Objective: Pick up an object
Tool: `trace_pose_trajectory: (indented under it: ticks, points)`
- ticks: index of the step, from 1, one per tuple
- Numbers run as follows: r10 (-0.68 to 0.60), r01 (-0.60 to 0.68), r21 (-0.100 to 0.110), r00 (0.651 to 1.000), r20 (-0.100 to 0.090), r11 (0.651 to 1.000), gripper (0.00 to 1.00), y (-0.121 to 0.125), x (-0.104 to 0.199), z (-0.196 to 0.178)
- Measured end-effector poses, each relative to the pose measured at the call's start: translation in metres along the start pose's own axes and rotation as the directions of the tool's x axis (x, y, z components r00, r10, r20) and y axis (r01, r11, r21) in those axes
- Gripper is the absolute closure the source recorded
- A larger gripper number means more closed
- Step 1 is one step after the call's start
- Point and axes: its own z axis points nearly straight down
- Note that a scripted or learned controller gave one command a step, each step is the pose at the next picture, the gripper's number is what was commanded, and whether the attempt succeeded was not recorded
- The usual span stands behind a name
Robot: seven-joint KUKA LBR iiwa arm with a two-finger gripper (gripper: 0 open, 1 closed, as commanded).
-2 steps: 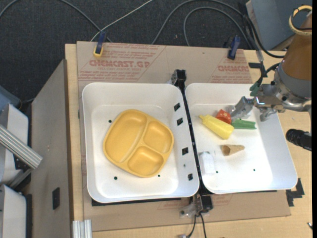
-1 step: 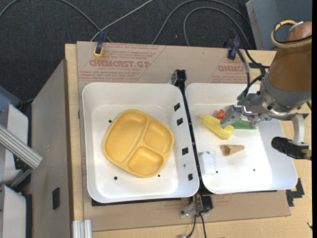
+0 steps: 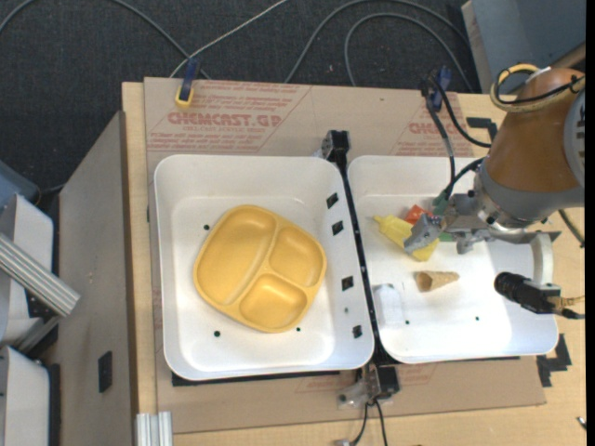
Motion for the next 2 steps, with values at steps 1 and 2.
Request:
trace_pose_trajectory:
  ticks: [1, 2]
  points:
    - [0.001, -0.001, 0.001, 1.0, -0.001, 1.0, 0.0, -0.008, -0.002, 0.06]
    - [0.0, 0.0, -0.006, 1.0, 0.0, 1.0, 1.0, -0.006, -0.002, 0.046]
